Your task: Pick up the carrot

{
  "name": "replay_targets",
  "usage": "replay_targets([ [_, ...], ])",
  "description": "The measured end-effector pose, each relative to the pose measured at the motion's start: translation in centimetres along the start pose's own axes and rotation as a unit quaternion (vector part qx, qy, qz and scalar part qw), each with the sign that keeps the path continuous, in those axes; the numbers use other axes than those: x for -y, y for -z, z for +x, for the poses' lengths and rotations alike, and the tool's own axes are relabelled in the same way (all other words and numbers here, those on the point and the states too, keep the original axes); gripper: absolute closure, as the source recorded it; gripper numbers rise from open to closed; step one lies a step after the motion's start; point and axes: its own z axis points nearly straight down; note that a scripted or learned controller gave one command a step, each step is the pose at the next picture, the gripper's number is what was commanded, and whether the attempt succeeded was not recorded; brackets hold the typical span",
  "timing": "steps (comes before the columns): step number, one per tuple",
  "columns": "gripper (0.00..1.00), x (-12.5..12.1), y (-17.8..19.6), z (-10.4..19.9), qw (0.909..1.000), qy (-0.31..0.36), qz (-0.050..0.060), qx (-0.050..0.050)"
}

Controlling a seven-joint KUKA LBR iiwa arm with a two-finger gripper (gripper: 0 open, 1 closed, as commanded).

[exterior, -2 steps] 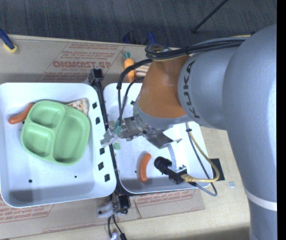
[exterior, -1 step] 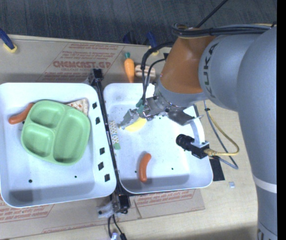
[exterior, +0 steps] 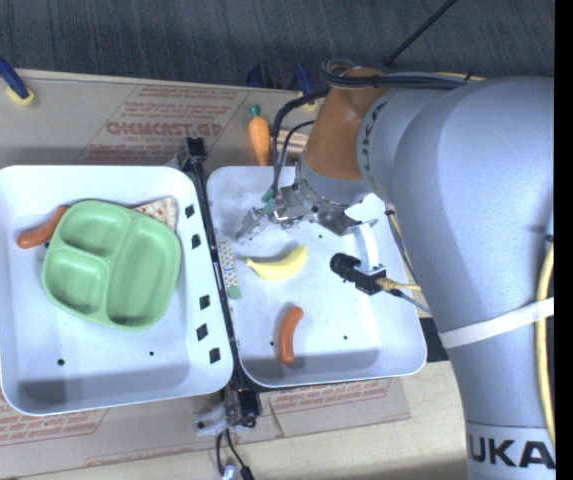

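Observation:
The carrot [exterior: 258,140] is small and orange with a green top. It lies on the cardboard just beyond the far rim of the right bin [exterior: 396,353], outside both bins. My gripper [exterior: 254,224] hangs low over the far left corner of the right bin, a short way in front of the carrot and apart from it. Nothing shows between its tips. The grey arm with its orange band reaches in from the right and covers the bin's far right part.
In the right bin lie a yellow banana [exterior: 278,263] at the middle and a reddish sausage [exterior: 287,334] nearer the front. The left bin [exterior: 26,378] holds a green divided plate [exterior: 113,264], a second sausage [exterior: 36,233] and a toast slice [exterior: 162,209].

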Motion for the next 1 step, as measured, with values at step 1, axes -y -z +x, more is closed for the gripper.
replay_targets([
  [1, 0.00, -3.13, 12.07, 3.15, 0.9999, 0.015, -0.004, 0.001],
])
